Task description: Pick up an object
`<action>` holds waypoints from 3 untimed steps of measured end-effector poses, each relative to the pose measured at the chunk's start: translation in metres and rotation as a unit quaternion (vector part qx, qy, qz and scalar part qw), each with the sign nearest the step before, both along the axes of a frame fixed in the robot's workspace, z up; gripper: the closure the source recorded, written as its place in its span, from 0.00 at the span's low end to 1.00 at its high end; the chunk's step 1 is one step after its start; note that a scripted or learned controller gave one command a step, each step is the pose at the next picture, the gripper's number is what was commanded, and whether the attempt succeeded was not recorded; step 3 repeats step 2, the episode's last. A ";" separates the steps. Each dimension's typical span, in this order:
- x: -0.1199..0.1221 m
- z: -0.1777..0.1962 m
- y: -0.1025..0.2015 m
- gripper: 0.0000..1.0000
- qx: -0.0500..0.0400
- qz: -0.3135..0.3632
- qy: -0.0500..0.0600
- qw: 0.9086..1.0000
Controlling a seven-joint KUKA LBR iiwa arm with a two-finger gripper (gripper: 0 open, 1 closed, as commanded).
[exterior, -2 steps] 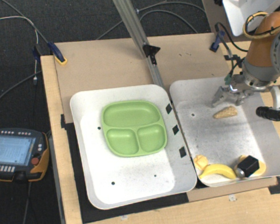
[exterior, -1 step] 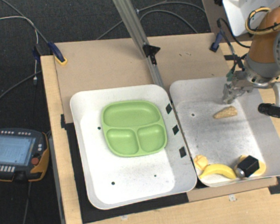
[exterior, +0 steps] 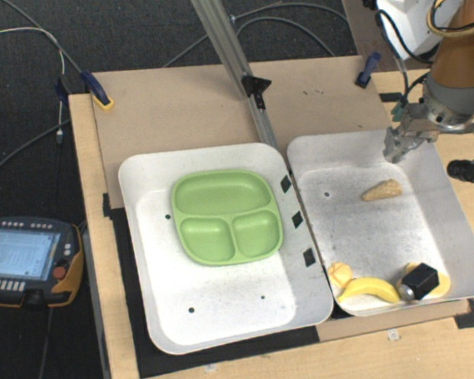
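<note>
Tool (exterior: pixel 396 151) hanging over right bin (exterior: pixel 443 230), far right corner; can't tell if it's released or clenched, nothing visibly in it.

Nearest item: tan lump (exterior: pixel 382 190), just below-left of the tool, apart from it, lying flat on the bin floor. Long axis roughly left-right across the view, slightly tilted, narrower end to the left. Further out, near edge of same bin: banana (exterior: pixel 365 287), curved, long axis also about left-right, ends turned toward the far side. Black block (exterior: pixel 421 279) just beside the banana's right end, touching or nearly so. Left bin (exterior: pixel 162 318) holds a green tray (exterior: pixel 226 217) with three compartments, long one on the far side. Both bins on the desk (exterior: pixel 178 106). Pendant (exterior: pixel 26 261) off to the left on the floor.
</note>
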State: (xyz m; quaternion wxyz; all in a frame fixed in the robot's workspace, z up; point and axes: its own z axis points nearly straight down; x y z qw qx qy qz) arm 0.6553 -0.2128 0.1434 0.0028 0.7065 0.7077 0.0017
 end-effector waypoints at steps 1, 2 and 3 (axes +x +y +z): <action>0.010 0.062 0.000 1.00 -0.001 0.000 -0.001 1.000; 0.009 0.108 0.004 1.00 0.000 0.000 -0.001 1.000; 0.009 0.108 0.004 1.00 0.000 0.000 -0.001 1.000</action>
